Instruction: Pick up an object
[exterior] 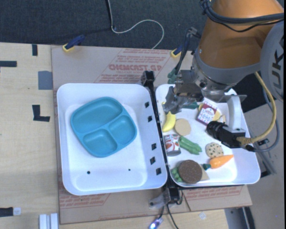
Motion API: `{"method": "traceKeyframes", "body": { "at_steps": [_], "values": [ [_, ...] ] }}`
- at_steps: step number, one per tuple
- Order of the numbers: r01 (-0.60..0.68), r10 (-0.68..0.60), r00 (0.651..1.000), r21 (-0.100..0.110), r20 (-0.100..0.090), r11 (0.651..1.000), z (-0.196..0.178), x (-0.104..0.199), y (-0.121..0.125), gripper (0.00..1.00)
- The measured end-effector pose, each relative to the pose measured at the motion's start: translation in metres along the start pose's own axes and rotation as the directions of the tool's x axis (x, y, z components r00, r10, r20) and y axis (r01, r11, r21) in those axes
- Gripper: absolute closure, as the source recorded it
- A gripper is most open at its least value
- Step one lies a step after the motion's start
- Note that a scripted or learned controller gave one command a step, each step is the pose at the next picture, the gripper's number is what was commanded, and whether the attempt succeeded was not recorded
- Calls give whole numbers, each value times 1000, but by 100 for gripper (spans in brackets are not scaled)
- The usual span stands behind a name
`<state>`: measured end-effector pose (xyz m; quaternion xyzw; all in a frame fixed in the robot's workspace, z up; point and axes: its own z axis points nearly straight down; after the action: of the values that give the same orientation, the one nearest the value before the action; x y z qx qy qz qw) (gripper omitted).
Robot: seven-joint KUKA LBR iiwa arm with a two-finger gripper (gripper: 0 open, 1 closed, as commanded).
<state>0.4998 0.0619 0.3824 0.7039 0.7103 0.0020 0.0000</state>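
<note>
The right bin holds several toy foods: a yellow banana, a tan round disc, a small red-and-white can, a green pod, a chip cookie, an orange carrot, a dark brown patty and a red-and-white box. My gripper hangs over the bin's far left corner, just above the banana's upper end. Nothing is visibly held in it.
A blue divided plate lies in the left bin. A black part with a yellow cable hangs over the right bin's middle. The black divider runs between the bins. A cable crosses the dark floor behind.
</note>
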Motion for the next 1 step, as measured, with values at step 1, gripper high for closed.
{"method": "traceKeyframes", "body": {
  "at_steps": [1],
  "values": [
    [-16,16,1000,12,5,1000,66,-70,-19,100]
  ]
}}
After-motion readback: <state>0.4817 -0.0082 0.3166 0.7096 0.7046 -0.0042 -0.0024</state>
